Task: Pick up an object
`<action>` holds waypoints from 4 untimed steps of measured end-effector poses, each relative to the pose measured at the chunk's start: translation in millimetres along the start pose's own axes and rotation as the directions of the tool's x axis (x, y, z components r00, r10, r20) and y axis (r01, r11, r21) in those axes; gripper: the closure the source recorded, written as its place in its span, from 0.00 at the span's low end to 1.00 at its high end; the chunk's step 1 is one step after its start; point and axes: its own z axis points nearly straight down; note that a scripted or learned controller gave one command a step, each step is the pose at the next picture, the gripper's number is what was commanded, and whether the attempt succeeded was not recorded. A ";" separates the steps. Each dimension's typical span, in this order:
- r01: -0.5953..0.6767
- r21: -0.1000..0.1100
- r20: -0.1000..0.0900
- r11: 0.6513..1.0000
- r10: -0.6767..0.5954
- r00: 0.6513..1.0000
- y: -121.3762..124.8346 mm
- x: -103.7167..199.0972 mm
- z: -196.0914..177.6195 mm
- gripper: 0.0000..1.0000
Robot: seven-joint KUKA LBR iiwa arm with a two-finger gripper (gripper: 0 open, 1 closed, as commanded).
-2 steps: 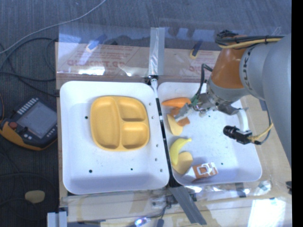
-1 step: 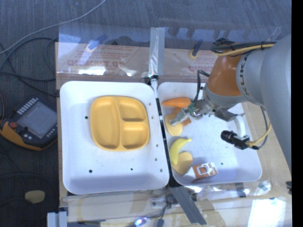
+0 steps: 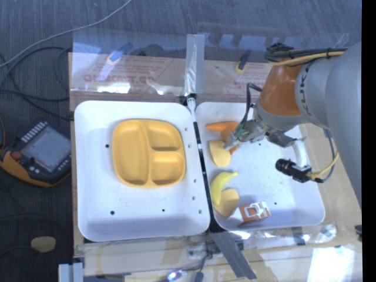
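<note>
The arm reaches in from the right, and its gripper (image 3: pixel 235 138) is low in the right bin (image 3: pixel 294 213), near that bin's left wall. The tip sits among an orange carrot-shaped piece (image 3: pixel 221 126) and a pale yellow round piece (image 3: pixel 220 153); it looks to be touching them, but whether the fingers are open or closed cannot be told. A banana (image 3: pixel 221 182) lies toward the bin's front left, with another yellow lump (image 3: pixel 227 202) against it and a small orange-and-white box (image 3: pixel 254 211) at the front edge. The left bin (image 3: pixel 94 216) holds a yellow divided tray (image 3: pixel 148 152) in its middle.
</note>
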 end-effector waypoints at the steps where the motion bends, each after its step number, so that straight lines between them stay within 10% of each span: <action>1: 0.000 0.002 -0.001 1.000 0.000 1.000 -0.6 0.6 1.1 0.00; 2: 0.068 0.015 -0.005 0.998 -0.068 0.998 29.5 -31.4 20.1 0.00; 3: 0.070 0.013 -0.004 0.998 -0.069 0.998 31.1 -30.9 9.8 1.00; 4: -0.037 0.027 -0.005 0.999 0.037 0.999 75.5 29.5 -73.9 1.00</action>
